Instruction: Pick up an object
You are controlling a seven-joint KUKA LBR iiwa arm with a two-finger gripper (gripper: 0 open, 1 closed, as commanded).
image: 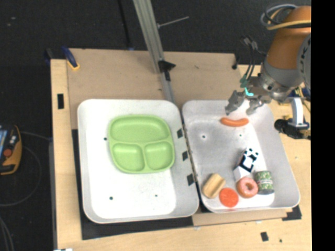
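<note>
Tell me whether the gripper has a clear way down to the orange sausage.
Probably yes: the gripper hovers just above the orange sausage, which lies alone, apart from the other items.

orange sausage (234, 122), flat, right bin's far end

The gripper (244, 104) hangs with fingers spread just above an orange sausage (234, 122) in the right bin (209, 140); a green plate (141, 143) fills the left.

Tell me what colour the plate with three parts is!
The plate is light green, sitting in the left white bin, seen plainly in the camera view.
</note>
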